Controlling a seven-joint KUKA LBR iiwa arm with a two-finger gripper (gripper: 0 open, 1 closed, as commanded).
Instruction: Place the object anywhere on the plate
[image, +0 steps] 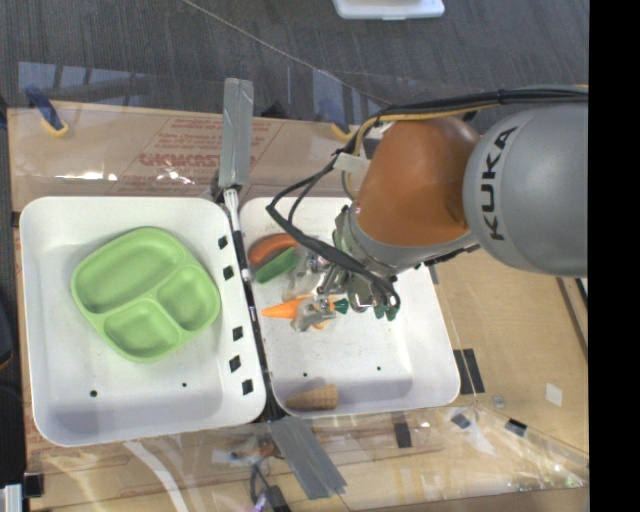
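Observation:
A green three-compartment plate (145, 292) lies in the left white bin (60, 400). In the right bin (420, 370), my gripper (328, 300) hangs low beneath the orange wrist band, right over the wide end of a small orange carrot (280, 311). The carrot's tip points left toward the divider between the bins. Whether the gripper touches the carrot is hidden by the wrist and cables. A reddish-orange piece (268, 246) and a green piece (277, 264) lie together near the bin's upper left corner.
A brown cone-shaped item (312, 398) rests against the right bin's front wall. Grey tape strips (236, 130) run along the divider between the bins. Black cables (300, 190) loop off the wrist above the right bin.

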